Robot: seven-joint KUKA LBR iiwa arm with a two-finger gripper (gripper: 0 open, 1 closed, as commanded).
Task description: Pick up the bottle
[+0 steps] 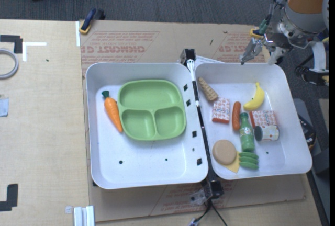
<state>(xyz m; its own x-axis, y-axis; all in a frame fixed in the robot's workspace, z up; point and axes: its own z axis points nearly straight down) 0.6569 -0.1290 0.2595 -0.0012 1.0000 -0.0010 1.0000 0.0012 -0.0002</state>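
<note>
Gripper (255, 48) sits above the far rim of the right bin (293, 115), over the cardboard, nothing between its fingers; can't tell how wide they're spread. Bottle (246, 133), green, lies in the right bin near its middle, well apart from the gripper. It touches the hot dog (236, 116) on its left, with the can (268, 133) just beside it on the right and the pea pods (249, 160) at its near end. Banana (255, 97) lies farther back. Left bin (99, 136) holds a green plate (152, 109) and a carrot (112, 112).
</note>
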